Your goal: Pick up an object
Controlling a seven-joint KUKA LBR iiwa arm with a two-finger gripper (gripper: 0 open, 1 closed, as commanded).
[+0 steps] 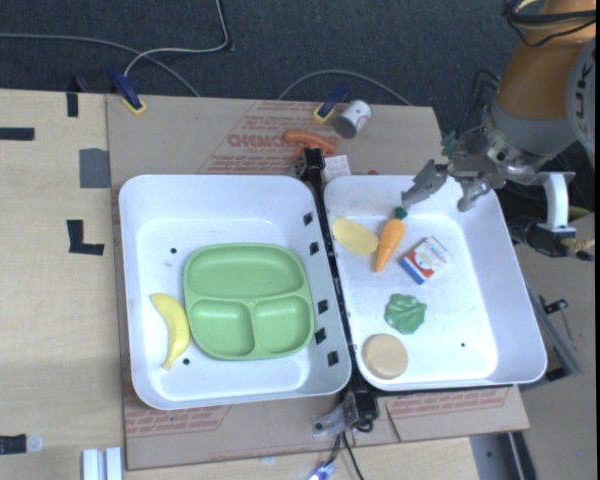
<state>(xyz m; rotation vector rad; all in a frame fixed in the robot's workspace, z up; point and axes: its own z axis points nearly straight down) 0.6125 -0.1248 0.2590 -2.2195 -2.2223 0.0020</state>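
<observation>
My gripper [444, 194] hangs open over the far edge of the right bin [500, 268], its two grey fingers spread apart with nothing between them. Just below and left of it lies an orange toy carrot [387, 243] with a green top. Beside the carrot are a pale yellow lemon-like piece [355, 237] and a small red, white and blue carton [424, 259]. A green leafy piece [406, 313] and a tan round biscuit [385, 355] lie nearer the front.
The left bin [150, 218] holds a green divided tray [248, 300] and a yellow banana [172, 328]. Clamps and a small grey cylinder [352, 118] sit on the cardboard behind the bins. The arm's orange band [545, 53] rises at the upper right.
</observation>
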